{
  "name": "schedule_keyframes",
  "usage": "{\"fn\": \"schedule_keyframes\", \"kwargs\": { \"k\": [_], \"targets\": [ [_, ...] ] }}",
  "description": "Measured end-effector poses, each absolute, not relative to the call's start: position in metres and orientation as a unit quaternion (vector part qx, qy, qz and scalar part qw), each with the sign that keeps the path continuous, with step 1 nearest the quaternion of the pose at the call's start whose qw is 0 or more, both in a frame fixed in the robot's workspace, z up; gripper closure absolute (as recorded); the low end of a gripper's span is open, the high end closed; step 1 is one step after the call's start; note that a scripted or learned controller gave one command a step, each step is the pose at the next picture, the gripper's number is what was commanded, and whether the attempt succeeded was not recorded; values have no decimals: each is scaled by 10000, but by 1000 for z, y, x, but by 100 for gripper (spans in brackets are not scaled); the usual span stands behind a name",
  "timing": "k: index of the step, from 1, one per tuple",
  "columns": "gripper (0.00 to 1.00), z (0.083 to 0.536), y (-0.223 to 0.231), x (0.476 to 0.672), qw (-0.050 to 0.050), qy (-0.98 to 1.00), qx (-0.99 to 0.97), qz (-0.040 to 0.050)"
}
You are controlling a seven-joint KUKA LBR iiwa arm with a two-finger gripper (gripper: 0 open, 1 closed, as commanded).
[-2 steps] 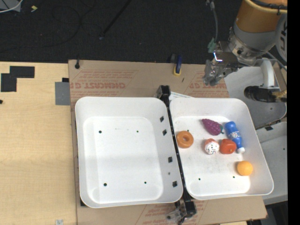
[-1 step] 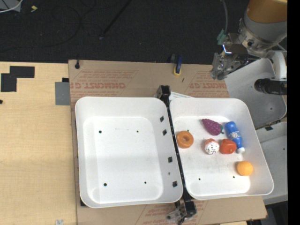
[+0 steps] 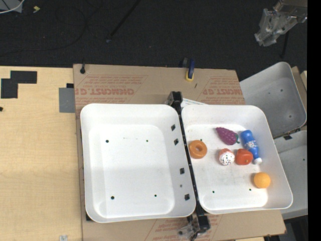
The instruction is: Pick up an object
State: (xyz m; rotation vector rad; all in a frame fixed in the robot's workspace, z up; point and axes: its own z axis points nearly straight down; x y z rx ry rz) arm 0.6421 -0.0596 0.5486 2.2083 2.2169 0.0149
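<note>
Gripper (image 3: 273, 26) sits high at the top right, over the dark floor beyond the bench, well apart from both bins. It is small and blurred; cannot tell its state. Nothing is visible in it.

Below it, a grey metal plate (image 3: 278, 97) leans at the bench's right side, just beside the right bin (image 3: 273, 129). This bin holds all the objects: purple grape toy (image 3: 226, 135) near the middle, blue bottle (image 3: 250, 143) just right of it, lying tilted, orange ring (image 3: 197, 149) near the bin's left wall, white ball with dark dots (image 3: 226, 157) touching or just beside a red object (image 3: 244, 157), orange ball (image 3: 261, 180) toward the lower right corner, apart from the rest.

Left bin (image 3: 93, 134) adjoins it; black clips (image 3: 180, 149) run along the shared rim.

Both bins rest on a brown cardboard sheet (image 3: 125, 84) with red print, upside down and mirrored, partly readable, looks like "CHEMCAST GP". A blue-and-yellow clamp (image 3: 189, 69) grips its far edge. Cardboard lies on a light wood tabletop (image 3: 35, 149) with black and grey tape patches (image 3: 20, 82). Dark floor behind, cables (image 3: 120, 14) across it.
</note>
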Motion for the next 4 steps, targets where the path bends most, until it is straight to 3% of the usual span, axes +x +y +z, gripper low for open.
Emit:
{"fn": "schedule_keyframes", "kwargs": {
  "k": [1, 2, 3, 4],
  "targets": [
    [100, 537, -128, 644, -3, 7059, 7084, -13],
    [100, 478, -213, 644, -21, 7056, 7086, -25],
    [100, 540, -212, 644, 10, 7086, 7056, 0],
    [0, 537, -212, 644, -12, 7091, 7051, -11]
  ]
}}
